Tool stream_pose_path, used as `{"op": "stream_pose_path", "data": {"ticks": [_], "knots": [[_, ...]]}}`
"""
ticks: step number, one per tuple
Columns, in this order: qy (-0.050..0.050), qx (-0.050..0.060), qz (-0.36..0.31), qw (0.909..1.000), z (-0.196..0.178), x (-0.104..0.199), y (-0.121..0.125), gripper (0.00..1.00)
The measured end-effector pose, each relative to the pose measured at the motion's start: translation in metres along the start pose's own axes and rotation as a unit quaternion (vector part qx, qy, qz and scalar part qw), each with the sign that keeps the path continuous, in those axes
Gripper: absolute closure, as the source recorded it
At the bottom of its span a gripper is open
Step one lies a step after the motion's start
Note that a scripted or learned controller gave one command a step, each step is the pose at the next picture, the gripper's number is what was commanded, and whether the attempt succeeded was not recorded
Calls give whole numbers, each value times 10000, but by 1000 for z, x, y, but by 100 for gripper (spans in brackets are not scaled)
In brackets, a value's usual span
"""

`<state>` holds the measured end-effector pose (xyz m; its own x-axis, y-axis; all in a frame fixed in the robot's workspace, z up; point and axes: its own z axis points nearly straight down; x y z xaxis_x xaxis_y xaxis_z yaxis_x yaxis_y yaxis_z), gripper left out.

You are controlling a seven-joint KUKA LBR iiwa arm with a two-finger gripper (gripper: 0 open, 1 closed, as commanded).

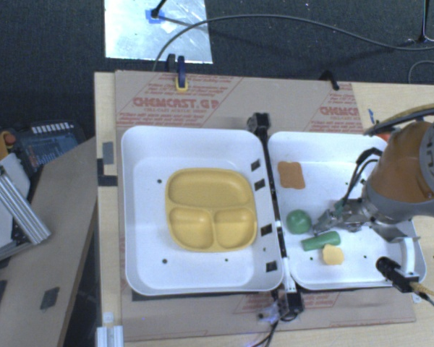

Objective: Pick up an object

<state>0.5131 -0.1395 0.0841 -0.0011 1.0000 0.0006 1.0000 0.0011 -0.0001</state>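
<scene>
The right bin (325, 144) holds a flat orange-brown square (291, 175) near its far left. A green ball (298, 221) lies by the divider, with a green cylinder (320, 241) lying on its side just in front of it. A small yellow piece (333, 255) rests near the front wall. My gripper (328, 223) reaches in from the right, low over the bin, right beside the green ball and just above the green cylinder. I see nothing clearly held by it.
The left bin (141, 194) holds a yellow divided plate (207, 208). A black-clipped divider (267, 194) runs between the bins. The arm's grey and orange body (409, 172) covers the right bin's right side. Cables lie on the dark floor beyond the bench.
</scene>
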Motion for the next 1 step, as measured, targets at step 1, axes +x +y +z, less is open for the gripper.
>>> {"op": "stream_pose_path", "data": {"ticks": [1], "knots": [[-3, -13, 1, 10000, -11, 0, 1, 100]]}}
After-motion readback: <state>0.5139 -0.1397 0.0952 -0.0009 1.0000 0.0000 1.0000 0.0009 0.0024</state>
